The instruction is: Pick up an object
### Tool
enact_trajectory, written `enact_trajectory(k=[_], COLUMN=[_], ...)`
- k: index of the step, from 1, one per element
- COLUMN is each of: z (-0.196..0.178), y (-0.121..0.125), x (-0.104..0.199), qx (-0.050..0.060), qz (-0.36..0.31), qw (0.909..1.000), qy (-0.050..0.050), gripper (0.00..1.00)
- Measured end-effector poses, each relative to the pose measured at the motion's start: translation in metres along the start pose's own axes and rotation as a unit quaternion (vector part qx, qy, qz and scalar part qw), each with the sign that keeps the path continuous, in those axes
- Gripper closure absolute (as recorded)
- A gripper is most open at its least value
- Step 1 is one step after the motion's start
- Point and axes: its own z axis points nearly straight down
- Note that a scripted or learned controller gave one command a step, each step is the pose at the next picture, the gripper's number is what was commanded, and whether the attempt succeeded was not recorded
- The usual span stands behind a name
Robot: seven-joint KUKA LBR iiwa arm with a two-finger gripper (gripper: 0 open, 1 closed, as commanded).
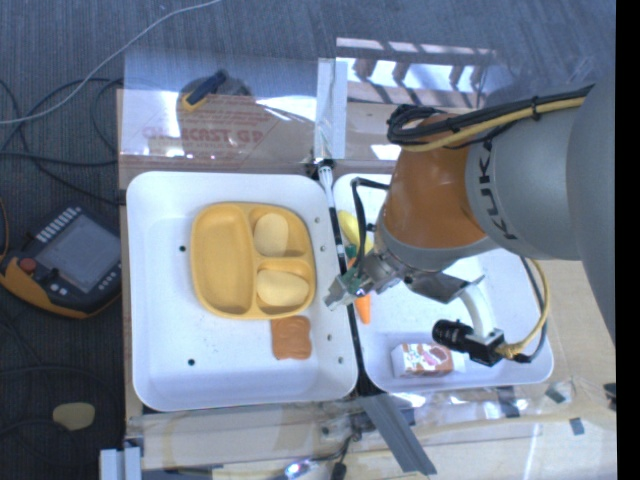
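Observation:
My gripper (357,288) hangs low over the left edge of the right bin (520,368), close to the divider between the bins. An orange, carrot-like piece (364,310) pokes out just below it; whether it sits between the fingers cannot be made out. A yellow object (349,228) lies partly hidden under the wrist. A small red and white packet (426,359) rests near the right bin's front edge. In the left bin (160,268) sits a yellow divided tray (222,258) holding two pale round pieces, with a brown square piece (291,339) beside it.
The arm's grey body and orange band (430,198) cover most of the right bin. A black cable connector (460,336) hangs over the bin's front right. A pendant controller (65,258) lies on the floor at left, and cardboard (200,128) sits behind the left bin.

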Motion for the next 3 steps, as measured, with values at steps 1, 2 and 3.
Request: enact_trajectory(k=[1, 2, 3], z=[0.081, 0.0, 0.0], y=[0.011, -0.038, -0.067], x=[0.072, -0.03, -0.09], qx=[0.0, 0.0, 0.0], qz=[0.127, 0.136, 0.17], qw=[0.9919, 0.9907, 0.9855], qy=[0.0, -0.001, -0.001], gripper=[1.0, 1.0, 1.0])
